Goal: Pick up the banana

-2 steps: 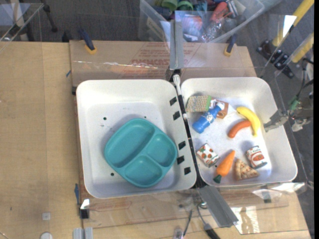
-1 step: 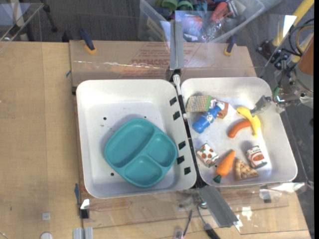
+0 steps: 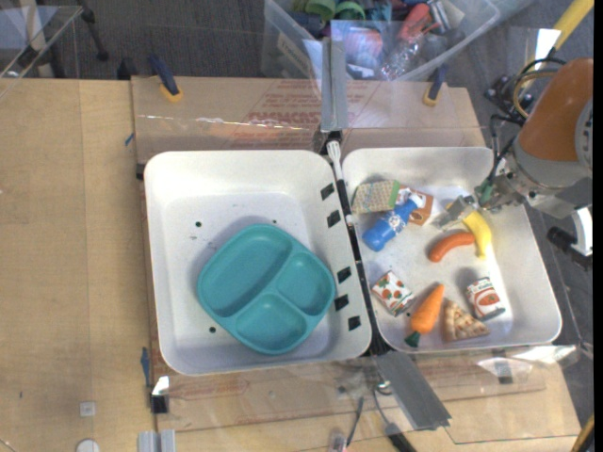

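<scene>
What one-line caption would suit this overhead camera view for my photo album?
Robot arm's gripper reaches toward a banana among toy foods in the right bin; a teal plate sits in the left.

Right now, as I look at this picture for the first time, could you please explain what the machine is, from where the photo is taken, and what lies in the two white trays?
One camera looks down at a slant on a bench. The grey and orange shape at the right is a robot arm; its tool hangs over the right bin, close to the yellow banana it should pick up. I see nothing held. Around the banana lie toy foods: an orange sausage, a carrot, a pizza slice, a small can and a blue bottle. The left bin holds a teal divided plate.
</scene>
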Available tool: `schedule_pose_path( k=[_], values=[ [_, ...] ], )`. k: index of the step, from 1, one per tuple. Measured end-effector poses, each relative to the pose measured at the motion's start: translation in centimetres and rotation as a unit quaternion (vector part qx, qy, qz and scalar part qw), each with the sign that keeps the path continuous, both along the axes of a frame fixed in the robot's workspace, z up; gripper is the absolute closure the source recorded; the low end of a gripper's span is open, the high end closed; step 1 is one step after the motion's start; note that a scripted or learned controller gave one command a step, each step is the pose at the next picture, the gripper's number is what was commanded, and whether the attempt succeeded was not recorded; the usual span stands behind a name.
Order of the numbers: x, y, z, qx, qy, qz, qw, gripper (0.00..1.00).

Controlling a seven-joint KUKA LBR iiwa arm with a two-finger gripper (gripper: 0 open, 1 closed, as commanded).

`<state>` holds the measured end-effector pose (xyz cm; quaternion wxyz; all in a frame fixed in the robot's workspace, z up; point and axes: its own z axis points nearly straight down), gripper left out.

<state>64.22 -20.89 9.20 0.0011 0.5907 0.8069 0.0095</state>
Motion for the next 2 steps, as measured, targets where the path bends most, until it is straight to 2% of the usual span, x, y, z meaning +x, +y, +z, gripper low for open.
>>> schedule_pose_path(
  k=[1, 2],
  values=[
    [0.1, -0.4, 1.2, -0.0067, -0.004, 0.000, 1.0000, 1.00],
    [-0.2, 4.6, 9.4, -0.0068, 0.006, -0.074, 0.9972, 1.00]
  ],
)
